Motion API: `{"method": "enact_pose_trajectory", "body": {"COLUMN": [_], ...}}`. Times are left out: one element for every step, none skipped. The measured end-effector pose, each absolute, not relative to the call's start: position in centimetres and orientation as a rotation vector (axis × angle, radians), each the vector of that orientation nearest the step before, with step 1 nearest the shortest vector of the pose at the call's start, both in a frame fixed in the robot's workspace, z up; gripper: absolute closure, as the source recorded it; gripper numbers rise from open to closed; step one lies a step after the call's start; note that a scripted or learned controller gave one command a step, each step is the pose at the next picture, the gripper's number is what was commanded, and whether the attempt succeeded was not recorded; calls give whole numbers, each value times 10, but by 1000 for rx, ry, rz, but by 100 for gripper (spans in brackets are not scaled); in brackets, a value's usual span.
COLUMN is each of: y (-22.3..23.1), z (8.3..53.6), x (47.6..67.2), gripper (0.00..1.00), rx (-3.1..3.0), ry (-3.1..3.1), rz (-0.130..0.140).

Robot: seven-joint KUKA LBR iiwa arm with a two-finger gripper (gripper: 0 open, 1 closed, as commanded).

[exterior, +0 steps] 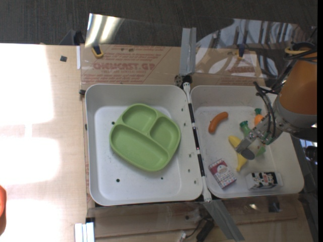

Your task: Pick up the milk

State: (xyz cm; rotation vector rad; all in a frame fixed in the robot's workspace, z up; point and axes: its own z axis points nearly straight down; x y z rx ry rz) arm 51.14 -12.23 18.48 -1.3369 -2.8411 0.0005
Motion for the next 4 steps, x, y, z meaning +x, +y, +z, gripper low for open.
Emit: {"method": "enact_pose_trajectory", "body": {"y": [-147,-77,-114,-99], "z": [239,254,262,250], "x": [502,515,596,524], "gripper": [100,100,100,100], "rx": [-1739,-1756,-1851,-1949], "ry": [-2618,-2606,-2540,-2462], "rz": [2,2,3,4]}}
